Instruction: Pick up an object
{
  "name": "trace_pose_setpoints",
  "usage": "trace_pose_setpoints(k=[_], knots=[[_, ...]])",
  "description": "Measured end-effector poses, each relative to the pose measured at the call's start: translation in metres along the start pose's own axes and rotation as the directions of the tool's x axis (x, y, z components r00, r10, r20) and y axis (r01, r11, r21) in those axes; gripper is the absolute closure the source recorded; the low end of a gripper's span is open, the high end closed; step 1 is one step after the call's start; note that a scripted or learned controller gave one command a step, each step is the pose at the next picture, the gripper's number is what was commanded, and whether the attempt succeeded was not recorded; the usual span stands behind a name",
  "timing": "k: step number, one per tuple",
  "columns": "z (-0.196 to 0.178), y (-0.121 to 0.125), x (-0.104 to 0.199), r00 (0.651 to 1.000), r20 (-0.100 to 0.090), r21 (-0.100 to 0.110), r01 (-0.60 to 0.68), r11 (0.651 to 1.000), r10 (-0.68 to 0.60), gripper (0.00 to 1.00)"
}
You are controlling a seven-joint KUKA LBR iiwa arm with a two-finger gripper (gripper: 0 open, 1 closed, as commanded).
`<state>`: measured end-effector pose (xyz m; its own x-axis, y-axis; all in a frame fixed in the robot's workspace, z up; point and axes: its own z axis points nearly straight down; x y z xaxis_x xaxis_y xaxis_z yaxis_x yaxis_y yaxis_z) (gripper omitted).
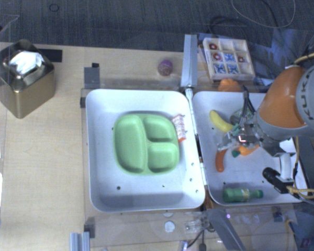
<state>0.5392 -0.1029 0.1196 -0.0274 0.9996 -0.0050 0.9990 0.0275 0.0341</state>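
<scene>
Hiding among clutter over the right bin [214, 192], jaws' grip impossible to make out.

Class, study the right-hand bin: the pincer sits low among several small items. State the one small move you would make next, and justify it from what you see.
Probably a short, straight descent. The pincer hovers in the right bin directly over an orange object, with the banana and a red-orange piece close on either side. Going straight down rather than sideways seems least likely to knock those neighbours, though the finger gap is hard to read.
</scene>
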Motion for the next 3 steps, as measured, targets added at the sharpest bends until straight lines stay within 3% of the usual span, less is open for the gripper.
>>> trace_pose_setpoints(k=[1,2,3], knots=[[0.029,0.004,0.018,1.000,-0.004,0.015,0.012,1.000,-0.012,0.00],[0.015,0.007,0.017,1.000,-0.001,0.005,0.012,1.000,-0.012,1.00],[-0.065,0.039,0.034,0.998,-0.003,0.027,-0.068,0.997,0.068,1.00]])
